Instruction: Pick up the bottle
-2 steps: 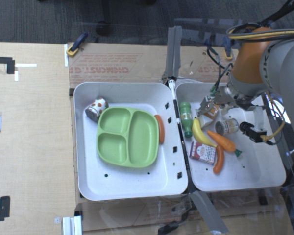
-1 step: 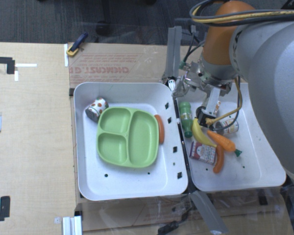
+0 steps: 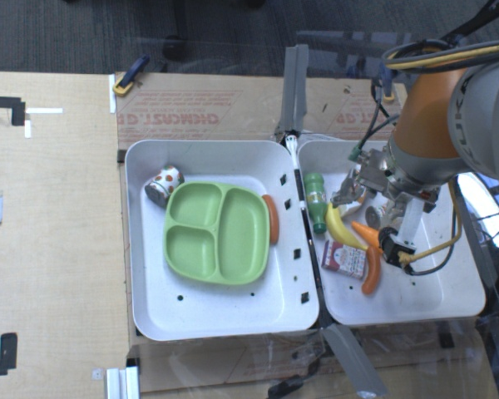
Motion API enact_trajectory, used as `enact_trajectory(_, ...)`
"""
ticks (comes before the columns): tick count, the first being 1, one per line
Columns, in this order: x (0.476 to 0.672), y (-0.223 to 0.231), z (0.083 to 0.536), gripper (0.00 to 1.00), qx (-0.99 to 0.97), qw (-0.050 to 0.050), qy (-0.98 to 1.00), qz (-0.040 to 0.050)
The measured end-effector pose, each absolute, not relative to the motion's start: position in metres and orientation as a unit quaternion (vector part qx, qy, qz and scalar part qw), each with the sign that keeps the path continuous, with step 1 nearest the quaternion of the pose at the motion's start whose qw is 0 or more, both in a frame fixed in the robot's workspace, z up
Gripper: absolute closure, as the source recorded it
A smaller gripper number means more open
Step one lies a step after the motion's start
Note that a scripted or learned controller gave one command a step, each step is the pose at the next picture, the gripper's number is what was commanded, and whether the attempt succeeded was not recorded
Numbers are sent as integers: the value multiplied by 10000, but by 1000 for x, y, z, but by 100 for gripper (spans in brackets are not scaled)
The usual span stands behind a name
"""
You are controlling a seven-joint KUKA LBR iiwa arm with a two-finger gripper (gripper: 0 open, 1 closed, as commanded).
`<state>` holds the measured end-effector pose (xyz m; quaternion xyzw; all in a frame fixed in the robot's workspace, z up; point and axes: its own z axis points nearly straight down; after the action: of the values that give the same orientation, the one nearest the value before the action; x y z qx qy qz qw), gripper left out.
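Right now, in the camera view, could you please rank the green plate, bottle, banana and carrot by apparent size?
1. Green plate
2. Bottle
3. Banana and carrot: they look alike and overlap, so I leave them unranked.

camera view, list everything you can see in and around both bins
left bin: 1, white, left half of bench
right bin: 1, white, beside it
divided plate: 1, green, middle of left bin
small cup: 1, grey and patterned, on its side at the plate's upper left
sausage: 1, orange-red, at the plate's right edge
bottle: 1, green, right bin, by the divider
banana: 1, yellow, right of bottle
carrot: 1, orange, below banana
packet: 1, red and white, right bin
arm: 1, grey with orange band, from right
end effector: 1, dark, over right bin
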<state>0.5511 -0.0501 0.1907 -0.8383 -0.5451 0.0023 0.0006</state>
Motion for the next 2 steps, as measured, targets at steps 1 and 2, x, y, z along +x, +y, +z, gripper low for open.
enact_trajectory(1, 547, 12, 191, 0, -8478, 8, -5304, 21)
enact_trajectory(2, 581, -10, 191, 0, -8673, 1, -4978, 21)
